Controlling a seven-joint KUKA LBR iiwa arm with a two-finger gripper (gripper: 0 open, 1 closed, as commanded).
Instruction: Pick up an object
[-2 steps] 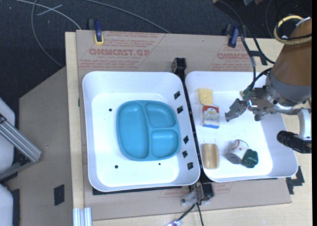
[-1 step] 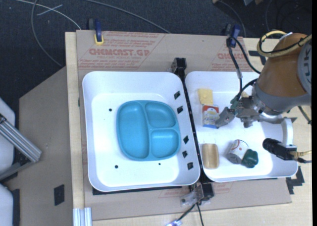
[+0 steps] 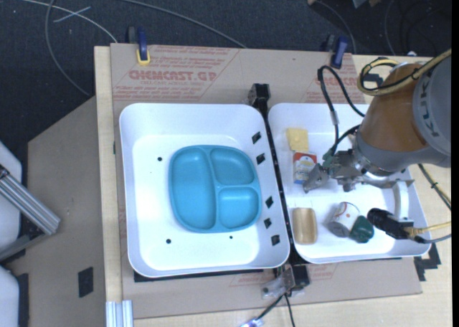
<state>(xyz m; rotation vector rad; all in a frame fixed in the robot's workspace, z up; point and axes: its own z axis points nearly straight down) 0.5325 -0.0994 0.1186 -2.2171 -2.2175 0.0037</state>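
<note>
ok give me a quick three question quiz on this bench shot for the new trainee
1. True or false: the blue divided plate lies in the left bin.
2. Which bin is the pincer over? A) left B) right
3. Name the colour of the round object near the right bin's front edge.

Key
1. True. The plate sits mid-bin, three compartments up.
2. B. The pincer is over the right bin, by a small white and red packet, with a tan block nearer the front.
3. Dark green.
</note>
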